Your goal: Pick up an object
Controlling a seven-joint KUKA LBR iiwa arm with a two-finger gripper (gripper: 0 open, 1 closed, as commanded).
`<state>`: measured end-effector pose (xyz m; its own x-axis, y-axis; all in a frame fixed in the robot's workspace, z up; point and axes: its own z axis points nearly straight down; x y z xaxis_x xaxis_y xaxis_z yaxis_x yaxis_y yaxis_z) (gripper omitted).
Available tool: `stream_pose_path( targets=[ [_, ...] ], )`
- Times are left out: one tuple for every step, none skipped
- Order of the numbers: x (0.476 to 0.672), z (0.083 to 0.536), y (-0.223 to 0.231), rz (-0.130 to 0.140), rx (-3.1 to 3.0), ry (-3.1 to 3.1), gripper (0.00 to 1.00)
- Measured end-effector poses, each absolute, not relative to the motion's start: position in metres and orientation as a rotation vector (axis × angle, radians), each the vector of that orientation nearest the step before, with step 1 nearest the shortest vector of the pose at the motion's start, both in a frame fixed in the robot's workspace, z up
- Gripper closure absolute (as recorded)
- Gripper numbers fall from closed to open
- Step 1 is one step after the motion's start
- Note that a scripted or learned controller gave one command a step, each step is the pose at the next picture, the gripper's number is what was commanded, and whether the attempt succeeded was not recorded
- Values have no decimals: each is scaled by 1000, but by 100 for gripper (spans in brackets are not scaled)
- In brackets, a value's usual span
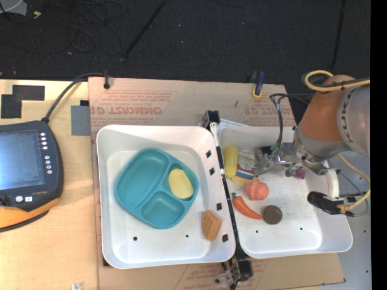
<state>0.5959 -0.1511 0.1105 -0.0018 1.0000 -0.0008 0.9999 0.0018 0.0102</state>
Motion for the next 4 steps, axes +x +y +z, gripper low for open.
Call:
stream_pose_path(
  targets=[
    [539, 86, -98, -6, 2226, 2230, 0],
    [542, 98, -102, -2, 2229, 2218, 100],
    [589, 88, -83, 0, 2220, 2224, 100],
    [586, 88, -91, -14, 2223, 2210, 0]
  ],
)
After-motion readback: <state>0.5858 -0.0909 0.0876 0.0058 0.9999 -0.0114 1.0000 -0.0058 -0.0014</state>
